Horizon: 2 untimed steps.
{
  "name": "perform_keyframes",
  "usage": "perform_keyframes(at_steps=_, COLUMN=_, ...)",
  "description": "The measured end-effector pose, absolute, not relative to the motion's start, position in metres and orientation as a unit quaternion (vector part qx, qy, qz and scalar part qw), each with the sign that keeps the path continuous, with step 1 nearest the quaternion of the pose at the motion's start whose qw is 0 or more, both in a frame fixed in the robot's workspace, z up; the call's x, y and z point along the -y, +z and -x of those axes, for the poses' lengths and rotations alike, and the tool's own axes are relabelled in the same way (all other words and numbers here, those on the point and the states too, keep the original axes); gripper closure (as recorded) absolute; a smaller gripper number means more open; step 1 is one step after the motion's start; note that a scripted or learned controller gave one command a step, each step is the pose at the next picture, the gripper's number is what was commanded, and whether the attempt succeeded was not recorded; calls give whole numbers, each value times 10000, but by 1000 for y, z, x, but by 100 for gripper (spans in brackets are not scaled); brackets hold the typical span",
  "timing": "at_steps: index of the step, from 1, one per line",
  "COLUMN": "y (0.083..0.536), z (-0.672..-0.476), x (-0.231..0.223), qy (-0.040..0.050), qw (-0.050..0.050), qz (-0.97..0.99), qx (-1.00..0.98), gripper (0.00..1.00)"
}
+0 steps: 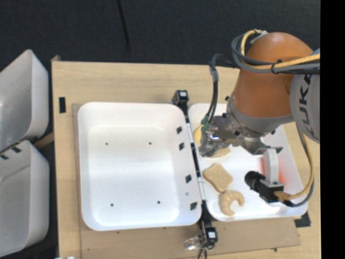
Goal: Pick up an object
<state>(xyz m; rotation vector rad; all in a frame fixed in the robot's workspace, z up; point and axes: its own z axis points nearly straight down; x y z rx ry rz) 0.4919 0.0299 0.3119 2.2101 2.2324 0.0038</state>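
While the arm [269, 85] hangs over the right bin [288, 206], fingers [211, 140] (state unclear), toast [218, 177] nearby.

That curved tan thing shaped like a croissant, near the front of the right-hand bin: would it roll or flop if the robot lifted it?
The croissant probably would not roll: it lies flat and is bent, not round. It keeps a firm crescent shape, so it looks stiff, likely a light toy. Its curved, smooth-looking surface might slip.
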Motion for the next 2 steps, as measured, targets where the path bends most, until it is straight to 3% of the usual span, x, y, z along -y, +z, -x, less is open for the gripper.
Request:
perform_keyframes(at_steps=1, y=218, z=-487, x=80, qy=-43, qw=-15, qz=-7111, qx=-7031, gripper=100)
perform_keyframes(at_steps=2, y=286, z=-491, x=18, qy=24, qw=22, qz=-7048, qx=-7094, gripper=100)
